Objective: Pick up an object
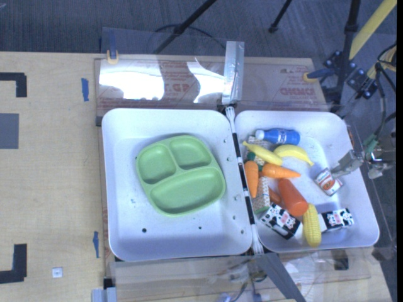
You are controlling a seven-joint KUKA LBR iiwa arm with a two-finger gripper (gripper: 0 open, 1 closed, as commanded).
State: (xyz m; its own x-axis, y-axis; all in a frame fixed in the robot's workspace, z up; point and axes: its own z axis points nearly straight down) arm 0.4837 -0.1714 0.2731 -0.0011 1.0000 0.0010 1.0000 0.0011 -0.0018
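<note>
White plastic bins are sitting side by side on the bench, the left bin and the right bin meeting along a central seam. Occupying most of the left bin, a green divided plate is lying flat with three compartments facing up.

Toys are crowding the left half of the right bin. A red-orange bottle-shaped piece is lying at a slant in the middle of the heap, with an orange carrot just beside the seam and a second carrot lying across above it. A yellow banana is curving beneath a blue bottle at the far end. A yellow corn cob is resting near the front wall, between a black-and-white carton and a smaller cow-patterned carton.

A small red-and-white can is lying tilted, apart from the heap, toward the right wall. The gripper is reaching in over that wall, its tip just beside the can. Whether it is grasping the can cannot be determined.
</note>
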